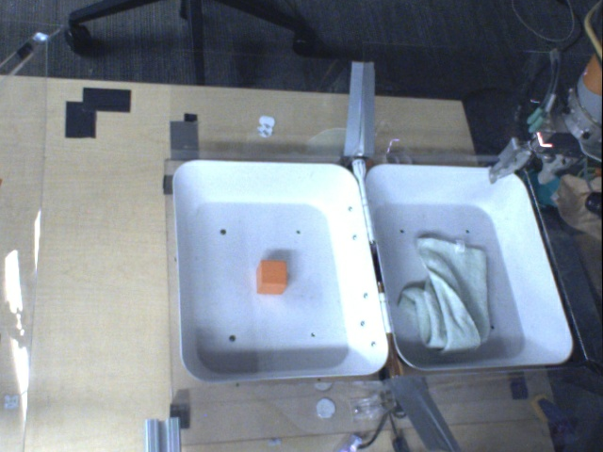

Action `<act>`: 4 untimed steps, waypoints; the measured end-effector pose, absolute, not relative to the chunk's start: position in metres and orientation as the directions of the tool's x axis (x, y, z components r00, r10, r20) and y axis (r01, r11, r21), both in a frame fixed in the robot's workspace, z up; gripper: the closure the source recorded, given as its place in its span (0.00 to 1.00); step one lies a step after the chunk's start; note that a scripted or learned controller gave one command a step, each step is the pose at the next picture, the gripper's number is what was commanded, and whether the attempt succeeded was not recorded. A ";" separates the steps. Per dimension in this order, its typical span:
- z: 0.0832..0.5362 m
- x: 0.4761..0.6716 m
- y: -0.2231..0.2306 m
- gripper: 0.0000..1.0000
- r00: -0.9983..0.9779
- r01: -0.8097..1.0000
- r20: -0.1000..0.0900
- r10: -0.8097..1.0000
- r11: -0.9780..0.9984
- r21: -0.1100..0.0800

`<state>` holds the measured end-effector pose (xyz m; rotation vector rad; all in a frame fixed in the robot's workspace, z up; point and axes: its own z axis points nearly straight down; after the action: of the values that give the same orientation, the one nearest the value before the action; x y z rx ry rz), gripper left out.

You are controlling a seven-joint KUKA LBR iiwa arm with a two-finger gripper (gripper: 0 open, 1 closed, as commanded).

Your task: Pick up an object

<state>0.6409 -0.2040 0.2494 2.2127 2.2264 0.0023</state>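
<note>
Orange block (272, 277) far from tool (513, 158)

Left bin (203, 205): floor open on all sides of a lone orange cube (272, 277) sitting near centre, well apart from every wall. Approach from above unobstructed. Right bin (396, 205): crumpled pale cloth (446, 295) covers the middle and near part of the floor; bare floor along the far wall. Raised divider (369, 252) between the bins, with an upright metal post (359, 111) at its far end. Gripper (528, 156) sits over the right bin's far right corner.
</note>
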 end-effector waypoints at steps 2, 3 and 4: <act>0.347 0.670 -0.142 1.00 0.133 0.991 -0.001 0.991 -0.133 0.006; 0.368 0.669 -0.094 1.00 0.353 0.936 0.000 0.936 -0.353 0.004; 0.372 0.669 -0.057 1.00 0.559 0.829 0.000 0.829 -0.559 0.002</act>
<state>0.6691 -0.0570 0.3719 2.7727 1.4736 0.0010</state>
